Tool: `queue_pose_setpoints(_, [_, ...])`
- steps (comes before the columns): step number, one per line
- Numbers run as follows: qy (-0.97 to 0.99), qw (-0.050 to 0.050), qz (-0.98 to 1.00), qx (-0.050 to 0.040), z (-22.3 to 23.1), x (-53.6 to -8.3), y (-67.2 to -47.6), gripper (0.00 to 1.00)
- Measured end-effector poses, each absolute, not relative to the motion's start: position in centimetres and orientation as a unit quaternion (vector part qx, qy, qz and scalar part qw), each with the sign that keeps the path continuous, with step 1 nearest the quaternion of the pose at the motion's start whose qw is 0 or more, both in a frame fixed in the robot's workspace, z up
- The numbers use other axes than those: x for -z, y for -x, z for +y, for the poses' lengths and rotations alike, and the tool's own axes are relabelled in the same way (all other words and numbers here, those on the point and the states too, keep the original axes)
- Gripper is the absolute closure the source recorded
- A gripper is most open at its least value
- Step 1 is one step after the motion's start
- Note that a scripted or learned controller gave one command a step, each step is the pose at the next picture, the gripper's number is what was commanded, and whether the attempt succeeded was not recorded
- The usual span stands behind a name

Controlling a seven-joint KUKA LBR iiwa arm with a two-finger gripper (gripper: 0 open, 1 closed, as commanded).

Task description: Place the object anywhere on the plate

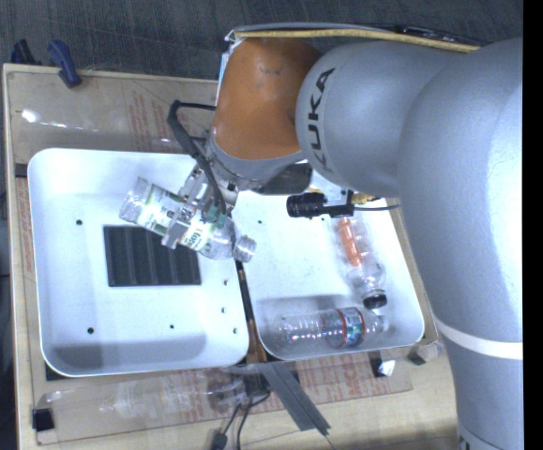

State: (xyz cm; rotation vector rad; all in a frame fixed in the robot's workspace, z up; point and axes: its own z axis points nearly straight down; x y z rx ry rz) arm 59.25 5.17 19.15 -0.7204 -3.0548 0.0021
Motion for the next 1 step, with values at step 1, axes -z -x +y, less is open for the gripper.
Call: queue_pose_setpoints(1, [0.230, 0.001, -0.973, -0.0007, 5.11, -19.18, -59.27, 0.00])
